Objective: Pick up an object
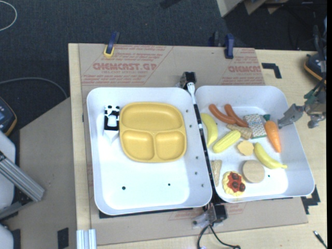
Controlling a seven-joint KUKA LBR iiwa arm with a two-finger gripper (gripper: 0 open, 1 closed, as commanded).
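From the camera view, my hand (290, 115) hangs at the right rim of the right bin (296, 185), just beside the carrot (273, 135); I cannot tell how it is set. I carry nothing. The toy food lies crowded in this bin: sausages (227, 115), corn (226, 141), bananas (269, 156). I judge the carrot the nearest thing to take. The left bin (145, 191) bears a yellow tray (153, 130)

A brown bench (155, 66) printed with red lettering carries two shallow white bins side by side. The left bin (104, 191) touches the right bin (295, 183) along one edge.
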